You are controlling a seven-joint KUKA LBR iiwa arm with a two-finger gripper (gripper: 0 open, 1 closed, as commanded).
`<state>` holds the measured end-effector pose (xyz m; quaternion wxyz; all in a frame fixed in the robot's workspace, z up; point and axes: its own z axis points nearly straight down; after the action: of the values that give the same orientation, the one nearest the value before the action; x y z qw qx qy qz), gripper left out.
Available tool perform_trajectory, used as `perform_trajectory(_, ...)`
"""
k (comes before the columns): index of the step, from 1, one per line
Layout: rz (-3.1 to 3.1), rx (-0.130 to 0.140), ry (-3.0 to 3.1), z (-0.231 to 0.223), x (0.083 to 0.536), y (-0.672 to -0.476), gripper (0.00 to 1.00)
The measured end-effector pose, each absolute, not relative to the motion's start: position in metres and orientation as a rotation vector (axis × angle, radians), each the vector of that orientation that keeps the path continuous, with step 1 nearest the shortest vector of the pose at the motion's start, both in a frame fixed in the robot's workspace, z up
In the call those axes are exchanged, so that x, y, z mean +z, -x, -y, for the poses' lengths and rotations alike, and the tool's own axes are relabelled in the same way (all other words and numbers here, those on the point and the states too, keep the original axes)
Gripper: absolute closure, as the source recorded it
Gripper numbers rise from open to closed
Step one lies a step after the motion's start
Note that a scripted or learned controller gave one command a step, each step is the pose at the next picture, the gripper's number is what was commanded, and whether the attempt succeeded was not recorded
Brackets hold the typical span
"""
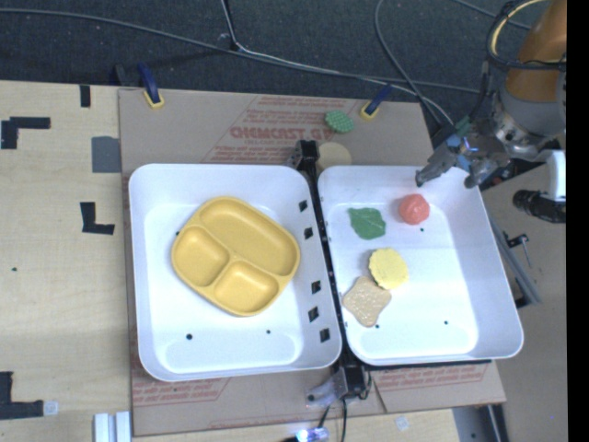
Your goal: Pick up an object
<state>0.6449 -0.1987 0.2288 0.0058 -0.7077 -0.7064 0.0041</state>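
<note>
The right bin [479,274] holds a red round piece [414,209], a green leafy piece [367,222], a yellow ruffled piece [387,268] and a tan bread-like slice [366,301]. My gripper [448,177] hangs over the bin's far right corner, up and to the right of the red piece. Its fingers are spread open with nothing between them.
A yellow divided plate [236,255] lies in the left bin [156,320]. A small green piece [339,121] and a pale disc [337,152] rest on the cardboard behind the bins. Cables cross the dark floor at the back.
</note>
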Motion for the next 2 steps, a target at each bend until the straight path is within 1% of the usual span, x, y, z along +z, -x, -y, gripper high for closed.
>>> perform_trajectory(1, 2.223, 0.001, 2.219, 0.198, 0.237, -0.648, 0.00)
perform_trajectory(2, 2.220, 0.008, 2.217, 0.199, 0.173, -0.643, 0.00)
